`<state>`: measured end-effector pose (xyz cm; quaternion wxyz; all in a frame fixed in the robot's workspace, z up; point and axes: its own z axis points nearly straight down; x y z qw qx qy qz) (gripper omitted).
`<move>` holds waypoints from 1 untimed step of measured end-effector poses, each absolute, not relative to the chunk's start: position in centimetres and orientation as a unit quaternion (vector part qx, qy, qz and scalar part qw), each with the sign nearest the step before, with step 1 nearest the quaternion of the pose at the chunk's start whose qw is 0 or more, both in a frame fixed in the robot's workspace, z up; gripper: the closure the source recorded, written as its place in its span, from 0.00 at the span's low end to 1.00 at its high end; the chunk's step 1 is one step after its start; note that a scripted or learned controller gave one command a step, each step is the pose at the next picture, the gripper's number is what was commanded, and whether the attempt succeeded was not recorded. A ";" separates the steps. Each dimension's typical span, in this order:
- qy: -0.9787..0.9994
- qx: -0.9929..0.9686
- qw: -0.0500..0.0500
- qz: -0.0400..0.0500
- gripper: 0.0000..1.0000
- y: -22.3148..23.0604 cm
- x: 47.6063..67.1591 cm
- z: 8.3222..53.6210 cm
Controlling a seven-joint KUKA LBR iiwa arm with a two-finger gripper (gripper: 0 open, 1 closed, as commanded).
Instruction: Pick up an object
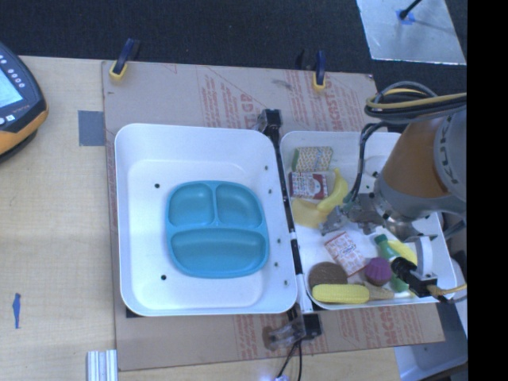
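- Much of my end effector is hard to read: it sits low in the right bin as a grey metallic cluster, and I cannot tell how it is set.
- Just beside it lie a bent yellow banana-shaped piece and a small red-and-white packet; the print on the packet is too small to read.
- Behind the banana piece I see a red-and-white carton and, farther back, a green-patterned box; neither label is legible.
- At the near edge of that bin are a brown round thing, a yellow corn cob and a purple lump.
- My wrist and orange band cover the bin's right side, so the green and yellow pieces there are only partly visible.
- Left bin holds a blue divided plate, well apart from me.
- Cardboard under both bins carries faint red lettering I cannot make out, and two clamps hold its far edge to the worktop.
- A pendant at the left edge is cut off.
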<state>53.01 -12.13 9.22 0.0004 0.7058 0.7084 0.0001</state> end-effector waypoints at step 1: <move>0.710 0.704 0.001 0.001 0.00 -10.6 60.0 9.3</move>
